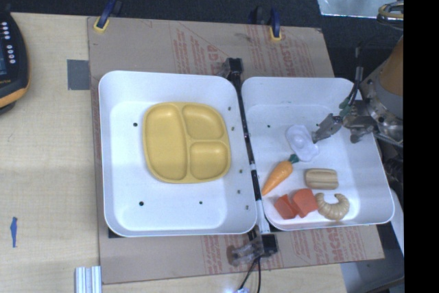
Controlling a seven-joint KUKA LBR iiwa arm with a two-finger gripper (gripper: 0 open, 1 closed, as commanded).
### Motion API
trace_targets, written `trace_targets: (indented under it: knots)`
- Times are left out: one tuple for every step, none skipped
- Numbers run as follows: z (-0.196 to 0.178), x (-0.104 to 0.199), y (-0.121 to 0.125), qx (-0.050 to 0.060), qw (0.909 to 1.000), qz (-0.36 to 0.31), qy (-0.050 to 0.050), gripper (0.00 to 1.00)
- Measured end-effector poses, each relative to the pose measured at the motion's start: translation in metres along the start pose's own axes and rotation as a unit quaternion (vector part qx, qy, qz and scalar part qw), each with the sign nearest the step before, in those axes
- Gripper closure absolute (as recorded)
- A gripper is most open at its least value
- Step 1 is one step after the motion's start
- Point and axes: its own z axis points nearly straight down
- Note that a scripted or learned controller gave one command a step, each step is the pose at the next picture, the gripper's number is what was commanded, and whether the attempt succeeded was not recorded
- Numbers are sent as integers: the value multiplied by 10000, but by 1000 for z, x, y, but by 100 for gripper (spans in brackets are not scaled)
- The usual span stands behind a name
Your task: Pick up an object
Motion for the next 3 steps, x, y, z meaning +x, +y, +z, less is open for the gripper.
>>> trace_targets:
  knots:
    - [40, 68, -11, 26, 10000, -34, 16, 0]
    - [108, 72, -31, 40, 10000, 2, 9, 0]
    - [94, 70, -28, 3, 10000, 4, -7, 100]
